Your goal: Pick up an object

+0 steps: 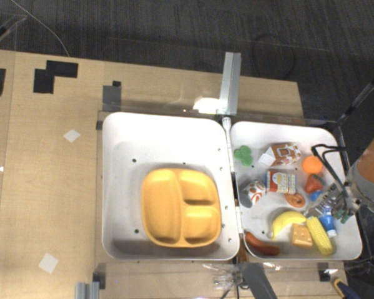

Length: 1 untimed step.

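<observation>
Grey arm (368,180) entering from three o'clock, orange band at the frame edge, wrist angled toward eight o'clock. Gripper (329,206) low at the arm's tip, dark metal fittings around it, blurred.

Wooden bench (41,188) bears two white bins (120,173).

Nothing here reads as words or numbers. Two small cartons in the right bin (355,248) carry printed faces: the upper carton (284,153) shows brown and white patches, the lower carton (281,181) a red and white panel, but the print on both is too small and blurred to make out. The little round can (255,192) beside them shows orange and white marks, no letters legible. Black shapes (54,74) on the bench (41,188) are plain blocks, not signs.
</observation>
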Available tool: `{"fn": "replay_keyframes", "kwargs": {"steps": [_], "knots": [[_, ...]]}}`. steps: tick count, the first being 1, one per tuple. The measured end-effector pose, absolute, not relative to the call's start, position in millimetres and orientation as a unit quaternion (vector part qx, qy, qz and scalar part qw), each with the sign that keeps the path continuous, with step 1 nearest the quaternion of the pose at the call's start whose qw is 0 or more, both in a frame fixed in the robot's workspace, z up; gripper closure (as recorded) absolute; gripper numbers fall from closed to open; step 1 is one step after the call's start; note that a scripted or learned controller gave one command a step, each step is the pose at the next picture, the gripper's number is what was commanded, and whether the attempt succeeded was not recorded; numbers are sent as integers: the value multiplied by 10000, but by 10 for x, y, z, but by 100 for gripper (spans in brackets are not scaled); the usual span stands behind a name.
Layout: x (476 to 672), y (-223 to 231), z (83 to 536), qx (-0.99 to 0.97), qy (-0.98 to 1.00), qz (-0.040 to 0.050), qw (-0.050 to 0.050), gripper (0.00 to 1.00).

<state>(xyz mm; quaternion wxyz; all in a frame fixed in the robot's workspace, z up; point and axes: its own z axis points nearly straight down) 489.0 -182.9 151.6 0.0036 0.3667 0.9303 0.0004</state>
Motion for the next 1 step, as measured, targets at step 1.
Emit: {"fn": "replay_keyframes", "kwargs": {"steps": [1], "knots": [[4919,-1824,1633,3638,9315,8,74,100]]}}
